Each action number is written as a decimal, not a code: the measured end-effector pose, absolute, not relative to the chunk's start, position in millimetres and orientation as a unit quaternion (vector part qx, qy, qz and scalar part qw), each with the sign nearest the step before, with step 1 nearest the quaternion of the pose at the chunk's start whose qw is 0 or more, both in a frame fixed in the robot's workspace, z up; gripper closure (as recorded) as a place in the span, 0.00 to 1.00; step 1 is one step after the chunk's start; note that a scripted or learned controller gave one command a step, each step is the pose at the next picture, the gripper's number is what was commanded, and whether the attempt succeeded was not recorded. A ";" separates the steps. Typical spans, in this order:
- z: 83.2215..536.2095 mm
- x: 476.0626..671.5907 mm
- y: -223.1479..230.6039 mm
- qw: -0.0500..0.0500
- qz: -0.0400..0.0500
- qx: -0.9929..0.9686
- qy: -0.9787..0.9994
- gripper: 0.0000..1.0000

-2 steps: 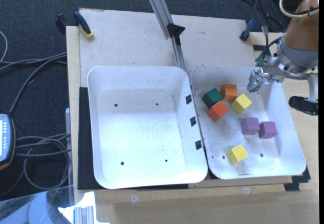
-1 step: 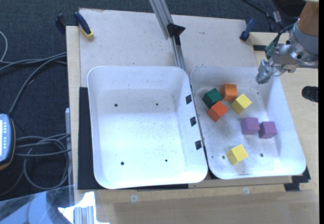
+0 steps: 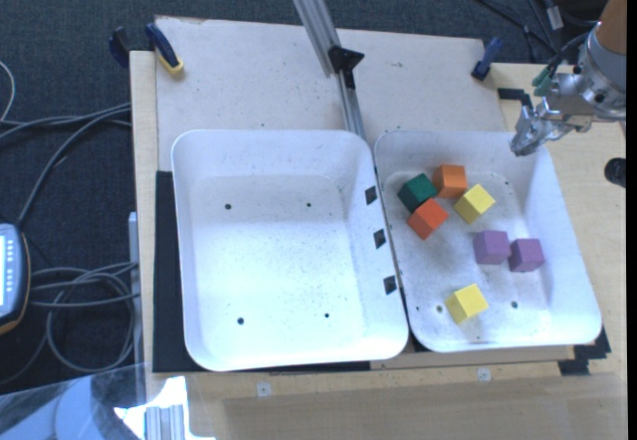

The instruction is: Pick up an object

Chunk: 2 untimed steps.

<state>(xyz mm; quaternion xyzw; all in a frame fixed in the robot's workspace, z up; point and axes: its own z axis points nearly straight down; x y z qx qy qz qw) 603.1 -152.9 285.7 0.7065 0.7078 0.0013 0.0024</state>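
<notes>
The right bin [image 3: 557,229] holds several small blocks: a green one [image 3: 418,190], two orange ones [image 3: 453,179] [image 3: 429,218], two yellow ones [image 3: 476,202] [image 3: 466,303] and two purple ones [image 3: 491,246] [image 3: 527,254]. My gripper [image 3: 527,137] hangs over the bin's far right rim, up and to the right of the blocks, apart from all of them. Nothing sits between its fingers.
The left bin [image 3: 199,229] lies beside the right one, with a black-clipped divider between them. A metal rod [image 3: 309,0] slants over the back of the bench. Blue clamps [image 3: 162,47] [image 3: 486,58] sit at the bench's back corners. Cables trail on the floor.
</notes>
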 end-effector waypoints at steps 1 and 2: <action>276.5 595.7 -89.8 -0.002 0.000 0.705 0.710 1.00; 271.7 581.1 -28.6 -0.002 0.000 0.705 0.710 1.00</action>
